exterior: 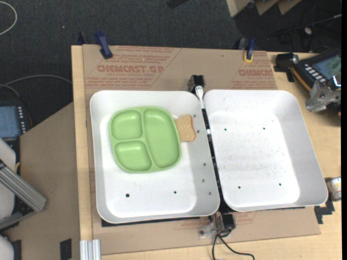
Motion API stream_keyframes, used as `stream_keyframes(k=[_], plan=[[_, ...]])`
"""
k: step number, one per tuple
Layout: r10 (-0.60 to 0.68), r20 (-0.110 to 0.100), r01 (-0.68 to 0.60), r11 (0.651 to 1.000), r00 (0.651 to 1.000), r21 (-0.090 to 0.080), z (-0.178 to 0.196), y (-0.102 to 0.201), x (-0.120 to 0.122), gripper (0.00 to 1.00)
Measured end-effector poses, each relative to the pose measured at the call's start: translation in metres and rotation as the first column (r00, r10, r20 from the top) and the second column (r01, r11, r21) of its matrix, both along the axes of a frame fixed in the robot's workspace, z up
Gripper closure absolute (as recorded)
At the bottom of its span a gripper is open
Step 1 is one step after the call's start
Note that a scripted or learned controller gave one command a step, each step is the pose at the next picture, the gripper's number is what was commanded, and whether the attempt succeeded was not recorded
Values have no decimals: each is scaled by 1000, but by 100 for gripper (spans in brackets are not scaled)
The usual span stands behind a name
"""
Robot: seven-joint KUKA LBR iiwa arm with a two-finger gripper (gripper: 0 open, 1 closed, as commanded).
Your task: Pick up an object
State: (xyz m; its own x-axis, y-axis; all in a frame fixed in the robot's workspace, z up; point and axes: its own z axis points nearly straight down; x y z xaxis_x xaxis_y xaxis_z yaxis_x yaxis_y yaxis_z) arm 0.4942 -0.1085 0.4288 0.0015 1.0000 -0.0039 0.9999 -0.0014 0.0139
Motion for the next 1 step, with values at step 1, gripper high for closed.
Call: stream_keyframes(k=[1], plan=[[4, -21, -4, 1000, 1000, 6, -74, 38, -16, 100]])
